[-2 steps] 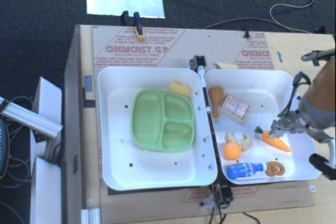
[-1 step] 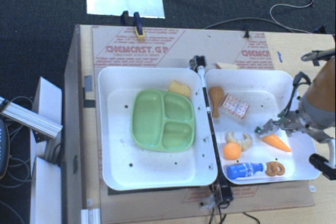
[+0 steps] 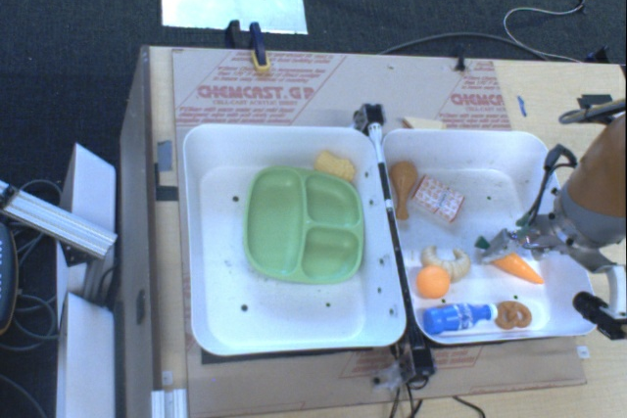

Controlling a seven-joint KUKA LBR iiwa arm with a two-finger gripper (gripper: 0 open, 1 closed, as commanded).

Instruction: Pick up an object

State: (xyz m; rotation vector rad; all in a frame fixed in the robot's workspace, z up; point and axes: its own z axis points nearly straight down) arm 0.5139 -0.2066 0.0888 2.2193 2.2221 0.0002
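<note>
My gripper [image 3: 511, 242] hangs low over the right bin [image 3: 529, 150], at its right side, coming in from the grey arm [image 3: 598, 201]. Just below and touching or nearly touching it lies an orange carrot [image 3: 517, 267]. Also in this bin are a brown drumstick [image 3: 403, 183], a pink-and-white patterned box [image 3: 437, 199], a pale croissant-like piece [image 3: 446, 258], an orange ball [image 3: 433, 282], a blue bottle [image 3: 458, 317] and a small pretzel [image 3: 513, 314]. I see nothing lifted off the bin floor.
The left bin [image 3: 211, 240] holds a green divided plate [image 3: 303, 225] and a yellow piece [image 3: 335, 165] at its back edge. A black clamp rail [image 3: 384, 201] runs between the bins. Cables trail on the dark floor behind the bench.
</note>
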